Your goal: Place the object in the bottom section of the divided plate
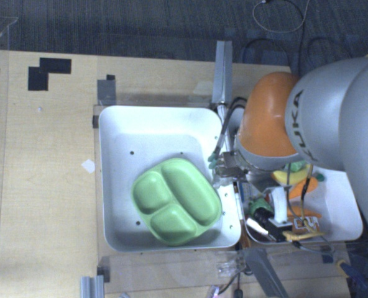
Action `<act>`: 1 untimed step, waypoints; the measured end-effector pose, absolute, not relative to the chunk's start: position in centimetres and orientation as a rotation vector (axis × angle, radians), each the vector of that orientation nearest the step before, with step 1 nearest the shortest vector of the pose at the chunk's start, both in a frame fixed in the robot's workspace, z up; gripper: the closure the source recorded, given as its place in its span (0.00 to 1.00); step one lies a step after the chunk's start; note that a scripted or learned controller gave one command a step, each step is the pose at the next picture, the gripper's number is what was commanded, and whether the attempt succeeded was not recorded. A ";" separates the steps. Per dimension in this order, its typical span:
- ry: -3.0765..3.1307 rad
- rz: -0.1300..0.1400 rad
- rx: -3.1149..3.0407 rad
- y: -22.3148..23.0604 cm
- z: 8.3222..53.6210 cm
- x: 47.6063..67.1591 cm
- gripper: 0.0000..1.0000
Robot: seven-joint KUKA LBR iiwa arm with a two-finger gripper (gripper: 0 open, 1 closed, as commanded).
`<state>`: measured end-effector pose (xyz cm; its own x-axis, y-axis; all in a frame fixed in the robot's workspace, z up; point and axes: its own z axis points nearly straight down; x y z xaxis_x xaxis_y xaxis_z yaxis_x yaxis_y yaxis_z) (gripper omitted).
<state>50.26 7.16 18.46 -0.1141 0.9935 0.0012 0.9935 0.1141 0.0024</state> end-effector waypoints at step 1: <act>2.365 0.003 2.068 11.0 18.4 48.7 1.00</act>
